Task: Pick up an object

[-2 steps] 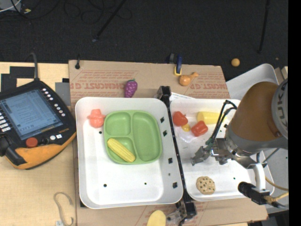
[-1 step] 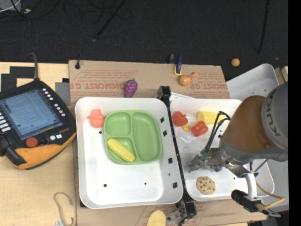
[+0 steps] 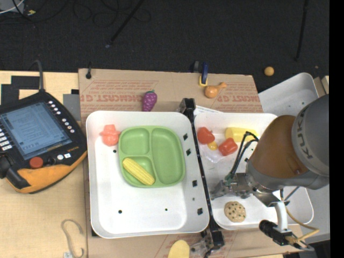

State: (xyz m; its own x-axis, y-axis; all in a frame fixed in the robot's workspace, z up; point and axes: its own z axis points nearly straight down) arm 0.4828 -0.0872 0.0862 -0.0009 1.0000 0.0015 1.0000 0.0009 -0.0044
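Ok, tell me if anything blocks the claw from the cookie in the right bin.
Nothing visible does. The cookie lies alone on the right bin's floor, just below the claw, with bare white floor between them.

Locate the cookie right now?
In the camera view, the cookie lies at the near edge of the right bin, just below the arm's wrist.

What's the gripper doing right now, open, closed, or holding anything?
Gripper: cannot be told; it sits low in the right bin beside the cookie.
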